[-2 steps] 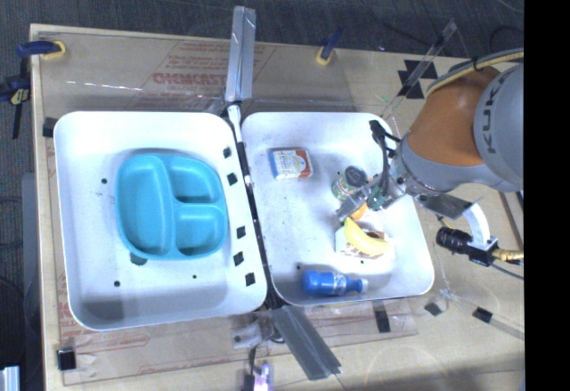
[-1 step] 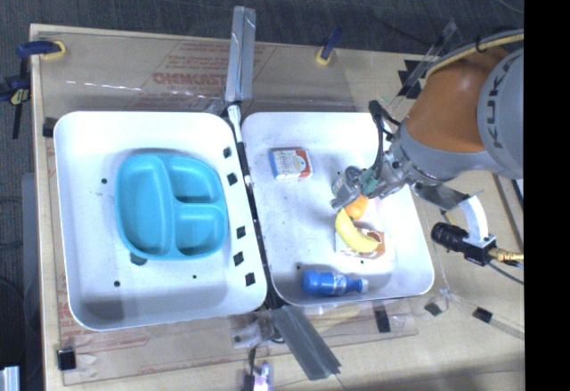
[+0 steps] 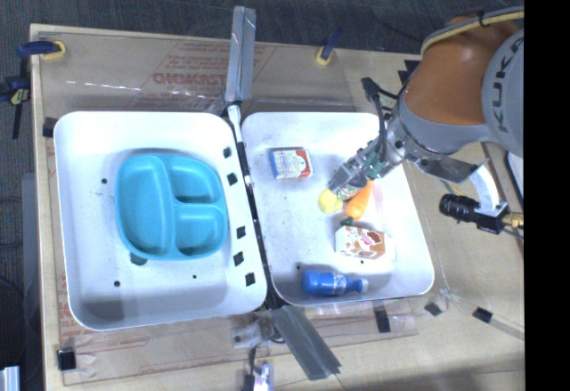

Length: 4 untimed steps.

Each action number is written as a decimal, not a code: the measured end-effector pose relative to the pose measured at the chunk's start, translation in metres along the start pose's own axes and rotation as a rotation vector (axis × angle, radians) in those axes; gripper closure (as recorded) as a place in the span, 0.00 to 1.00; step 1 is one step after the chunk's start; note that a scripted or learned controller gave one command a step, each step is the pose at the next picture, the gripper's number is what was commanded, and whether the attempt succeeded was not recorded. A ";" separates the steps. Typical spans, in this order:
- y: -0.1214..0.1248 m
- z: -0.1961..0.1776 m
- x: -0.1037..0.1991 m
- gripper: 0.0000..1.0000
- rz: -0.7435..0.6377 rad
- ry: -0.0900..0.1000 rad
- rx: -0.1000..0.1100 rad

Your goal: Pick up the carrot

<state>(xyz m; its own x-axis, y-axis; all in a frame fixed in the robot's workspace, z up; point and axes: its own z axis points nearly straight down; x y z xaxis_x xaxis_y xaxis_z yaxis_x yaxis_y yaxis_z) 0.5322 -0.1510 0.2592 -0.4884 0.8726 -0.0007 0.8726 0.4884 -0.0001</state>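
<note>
Blue bottle [image 3: 331, 282] lies at the right bin's [image 3: 405, 269] front edge; beyond, the gripper [image 3: 358, 177], grip state unclear, meets the small, light, rigid-looking carrot [image 3: 359, 199], best pinched mid-body.

The grey KUKA arm with its orange band [image 3: 454, 82] is reaching in from the right side of the camera view, angling down and leftward. Its wrist is tapering to the two-finger metal gripper [image 3: 350, 182], which is pointing down-left, low over the right-hand area of the bench.
</note>
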 end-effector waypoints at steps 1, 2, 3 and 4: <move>0.016 0.106 -0.078 1.00 -0.095 -0.004 -0.003; 0.016 0.108 -0.077 0.00 -0.095 -0.001 -0.001; -0.022 0.031 -0.055 0.00 -0.091 0.000 -0.001; -0.034 0.029 -0.021 0.00 -0.158 0.001 0.001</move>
<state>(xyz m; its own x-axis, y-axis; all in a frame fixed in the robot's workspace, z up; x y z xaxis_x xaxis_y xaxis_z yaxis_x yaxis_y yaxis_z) 0.5131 -0.1857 0.2303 -0.6200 0.7846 0.0007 0.7846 0.6200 -0.0008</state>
